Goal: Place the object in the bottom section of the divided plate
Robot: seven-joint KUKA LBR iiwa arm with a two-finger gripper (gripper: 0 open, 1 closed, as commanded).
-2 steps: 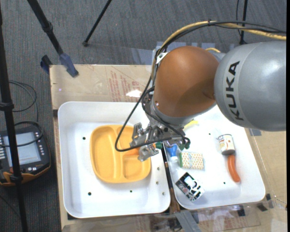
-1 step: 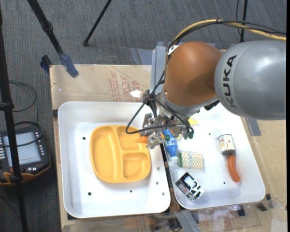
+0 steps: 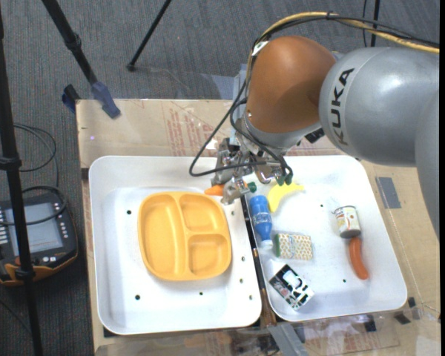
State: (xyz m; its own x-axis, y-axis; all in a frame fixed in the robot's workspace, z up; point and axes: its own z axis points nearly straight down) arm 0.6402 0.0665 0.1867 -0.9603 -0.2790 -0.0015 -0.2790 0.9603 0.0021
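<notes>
Above the gap between both bins, the gripper (image 3: 241, 180) hides its grip, but the small orange thing (image 3: 214, 190) looks light and best pinched mid-body.

Grey carpet (image 3: 170, 43) — black tripod legs (image 3: 67, 32)

Left white bin (image 3: 111, 199): holds yellow divided plastic plate (image 3: 184, 236), near its middle.
Right white bin (image 3: 389, 273): touching left bin along the inner edge.
Blue plastic bottle (image 3: 260, 217): right bin, by the inner edge, behind the patterned sponge block (image 3: 293, 246).
Yellow banana toy (image 3: 284, 192): just right of bottle top.
Black-and-white box (image 3: 291, 285): front, by the inner edge.
Small white jar (image 3: 346, 220): right part, behind orange sausage toy (image 3: 358, 259).
Gripper (image 3: 241, 178): over the bins' shared edge, rear.
</notes>
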